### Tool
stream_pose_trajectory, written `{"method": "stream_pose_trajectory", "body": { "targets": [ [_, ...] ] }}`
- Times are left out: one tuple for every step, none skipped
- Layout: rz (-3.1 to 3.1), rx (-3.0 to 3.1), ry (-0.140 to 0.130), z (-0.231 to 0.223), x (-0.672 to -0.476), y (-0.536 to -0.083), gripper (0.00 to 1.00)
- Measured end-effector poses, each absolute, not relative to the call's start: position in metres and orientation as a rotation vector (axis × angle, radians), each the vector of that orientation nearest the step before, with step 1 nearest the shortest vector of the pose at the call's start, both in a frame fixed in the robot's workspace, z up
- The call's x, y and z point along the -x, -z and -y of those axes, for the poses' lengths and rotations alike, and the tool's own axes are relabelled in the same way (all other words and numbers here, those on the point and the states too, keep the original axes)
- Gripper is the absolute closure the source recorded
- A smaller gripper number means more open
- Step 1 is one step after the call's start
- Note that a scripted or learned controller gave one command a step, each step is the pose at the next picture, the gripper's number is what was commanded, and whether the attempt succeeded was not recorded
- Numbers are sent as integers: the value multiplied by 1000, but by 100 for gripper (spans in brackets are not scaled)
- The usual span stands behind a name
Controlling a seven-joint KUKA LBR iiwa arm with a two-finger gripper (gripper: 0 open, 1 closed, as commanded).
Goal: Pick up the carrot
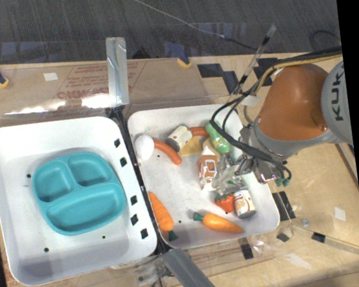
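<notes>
— Cardboard covers the bench under two white bins; the left bin (4,193) holds a teal tray (78,191). Where is the carrot?

— One carrot (220,222) lies near the right bin's (163,119) front edge; another orange piece (161,212) rests against the left wall. The gripper (230,173) hangs amid clutter.

— Fingers?

— Cannot tell. The risk is that they close on the small can (243,204) or the carton (208,170) beside them instead.
</notes>
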State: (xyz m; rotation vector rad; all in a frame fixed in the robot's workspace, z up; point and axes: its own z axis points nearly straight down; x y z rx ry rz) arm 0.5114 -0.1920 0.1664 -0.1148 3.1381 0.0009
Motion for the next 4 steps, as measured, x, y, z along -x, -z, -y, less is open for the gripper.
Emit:
{"method": "stream_pose_trajectory", "body": {
  "targets": [
    [-3135,-197,0,194,-510,-167,100],
    [-3136,-220,-1,176,-490,-158,100],
    [-3111,-416,0,133,-478,-212,100],
    [-3105,-513,-1,141,-476,-150,100]
  ]
}}
